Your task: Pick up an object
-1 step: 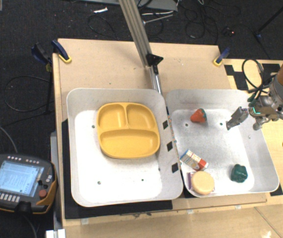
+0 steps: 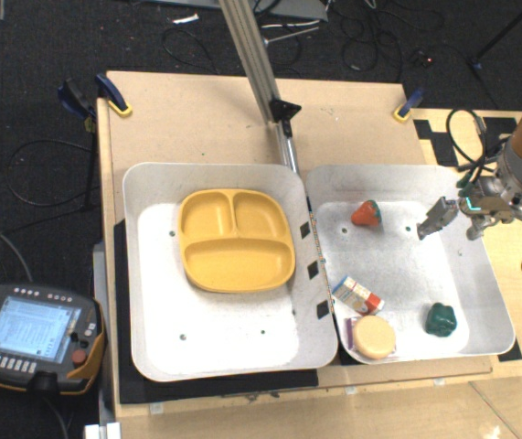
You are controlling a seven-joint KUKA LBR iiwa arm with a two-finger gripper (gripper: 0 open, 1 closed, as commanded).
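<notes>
The right bin [image 2: 480, 273] holds a red strawberry-like object [image 2: 366, 213] near its far edge. A dark green object [image 2: 441, 319] lies at its near right. A small red and white carton [image 2: 358, 294] and a round pale yellow object [image 2: 374, 337] sit at its near left. My gripper [image 2: 455, 224] hovers over the far right part of this bin, to the right of the red object. It is open, with nothing between its fingers.
The left bin [image 2: 151, 273] carries a yellow divided plate [image 2: 237, 240]. A metal pole [image 2: 253, 48] slants up from between the bins. A handheld control pendant [image 2: 32, 337] lies off the bench at the lower left. Cables cross the dark floor behind.
</notes>
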